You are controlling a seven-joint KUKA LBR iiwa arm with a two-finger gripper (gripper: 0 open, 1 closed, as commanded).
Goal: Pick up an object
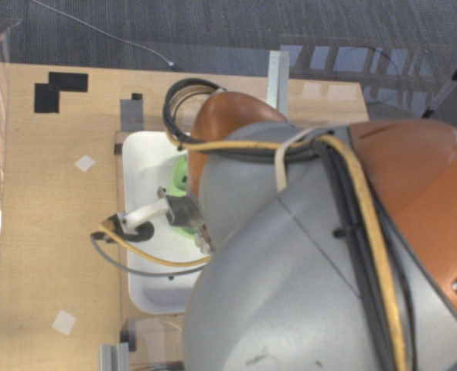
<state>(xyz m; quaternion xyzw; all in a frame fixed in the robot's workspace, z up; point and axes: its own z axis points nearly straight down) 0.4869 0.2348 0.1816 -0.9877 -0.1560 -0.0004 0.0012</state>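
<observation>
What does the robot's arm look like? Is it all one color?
No. The arm is big, round and smooth grey, with shiny orange parts. Yellow, black and cream cables run along it, with a black loop behind. At its tip is a small dark pincer with a white bit sticking out.

No text, label, brand, number or sign can be read anywhere: the black blocks (58, 90) on the wooden bench (50, 238) are plain shapes, and the grey arm (305, 284) carries no legible marking.
</observation>
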